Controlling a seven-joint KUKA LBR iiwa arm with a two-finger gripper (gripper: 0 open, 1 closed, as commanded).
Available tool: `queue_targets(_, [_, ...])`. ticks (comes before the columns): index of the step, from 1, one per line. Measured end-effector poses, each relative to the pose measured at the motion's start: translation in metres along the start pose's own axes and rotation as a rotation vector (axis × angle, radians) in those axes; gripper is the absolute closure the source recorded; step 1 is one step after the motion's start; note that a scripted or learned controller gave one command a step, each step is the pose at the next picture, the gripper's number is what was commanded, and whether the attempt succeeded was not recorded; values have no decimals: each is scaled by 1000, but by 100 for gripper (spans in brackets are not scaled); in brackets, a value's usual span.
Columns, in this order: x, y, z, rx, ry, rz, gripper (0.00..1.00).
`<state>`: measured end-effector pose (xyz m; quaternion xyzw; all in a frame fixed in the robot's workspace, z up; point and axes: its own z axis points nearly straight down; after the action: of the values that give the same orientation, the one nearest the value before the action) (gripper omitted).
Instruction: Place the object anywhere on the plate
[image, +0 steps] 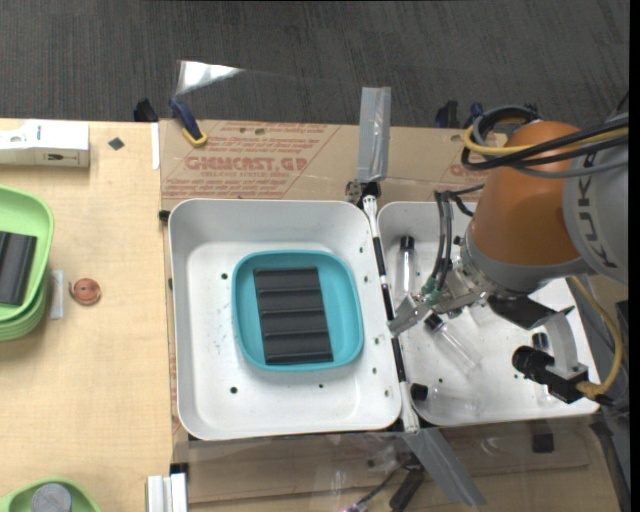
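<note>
We see the arm (540, 190) over the right bin (480, 395), gripper (432, 308) low near that bin's left wall. We cannot tell how the jaws stand. The teal plate (345, 300) sits in the left bin (200, 330), carrying a dark ribbed insert (292, 315). A clear tube-like object (458, 350) lies on the right bin floor just beside the gripper, apparently not held. Risk, in our judgement: transparent, slender item slips or gets nudged against the wall; the divider could snag a low transfer.
</note>
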<state>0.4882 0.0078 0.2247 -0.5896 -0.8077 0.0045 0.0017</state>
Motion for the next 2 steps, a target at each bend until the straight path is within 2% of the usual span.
queue_targets(1, [-2, 0, -8, 1, -1, 1, 100])
queue_targets(2, [61, 25, 34, -5, 2, -111, 100])
